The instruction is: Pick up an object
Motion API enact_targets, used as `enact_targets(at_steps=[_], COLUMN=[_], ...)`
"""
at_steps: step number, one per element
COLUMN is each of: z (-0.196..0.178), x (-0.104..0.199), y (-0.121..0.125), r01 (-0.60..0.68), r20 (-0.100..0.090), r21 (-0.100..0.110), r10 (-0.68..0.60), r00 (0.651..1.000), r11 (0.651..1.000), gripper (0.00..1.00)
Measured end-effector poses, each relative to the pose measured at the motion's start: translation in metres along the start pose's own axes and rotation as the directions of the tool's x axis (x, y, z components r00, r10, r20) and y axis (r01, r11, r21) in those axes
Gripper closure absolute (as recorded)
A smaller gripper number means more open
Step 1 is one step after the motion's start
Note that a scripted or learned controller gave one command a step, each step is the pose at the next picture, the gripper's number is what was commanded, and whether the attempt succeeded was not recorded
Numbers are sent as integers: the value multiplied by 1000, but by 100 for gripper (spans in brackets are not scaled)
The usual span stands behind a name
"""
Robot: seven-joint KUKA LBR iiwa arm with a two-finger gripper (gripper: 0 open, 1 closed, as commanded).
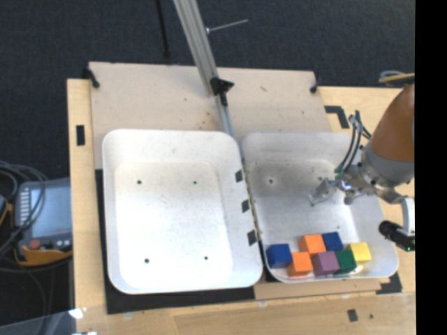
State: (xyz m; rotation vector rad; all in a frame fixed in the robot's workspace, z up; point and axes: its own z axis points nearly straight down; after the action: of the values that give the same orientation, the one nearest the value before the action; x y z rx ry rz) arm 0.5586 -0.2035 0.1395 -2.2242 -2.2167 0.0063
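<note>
- Coloured blocks sit clustered at the near edge of the right bin (279,152): a blue block (279,255) at the left end, an orange block (313,243) and a second blue one (332,241) behind, then another orange block (301,262), a purple block (325,262), a green block (346,259) and a yellow block (360,251) at the right end.
- Most of the 7 blocks touch or nearly touch a neighbour, so in my judgement the blue block at the left end, with bare bin floor on its left, is the easiest pick; the yellow block at the other end is the next best.
- A good approach, I judge, is to come straight down over 1 end block, with the fingers straddling its free sides rather than wedging between neighbours.
- The claw (328,190) hangs over the middle of the right bin, well apart from the cluster, with nothing visible between its fingers; whether they are spread or closed I cannot tell, since they blur against the bin.
- The left bin (115,152) lies beside it on the tabletop (80,187).
</note>
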Motion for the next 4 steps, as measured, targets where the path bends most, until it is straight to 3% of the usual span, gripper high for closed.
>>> enact_targets(at_steps=[1, 2, 4], z=[42, 29, -62], x=[-2, -3, -6], y=[1, 3, 6], r01=[-1, -7, 7], r20=[3, 1, 0], r21=[-7, -13, -11], r10=[1, 7, -7], r00=[1000, 1000, 1000], r11=[1000, 1000, 1000], gripper=[0, 100, 100])
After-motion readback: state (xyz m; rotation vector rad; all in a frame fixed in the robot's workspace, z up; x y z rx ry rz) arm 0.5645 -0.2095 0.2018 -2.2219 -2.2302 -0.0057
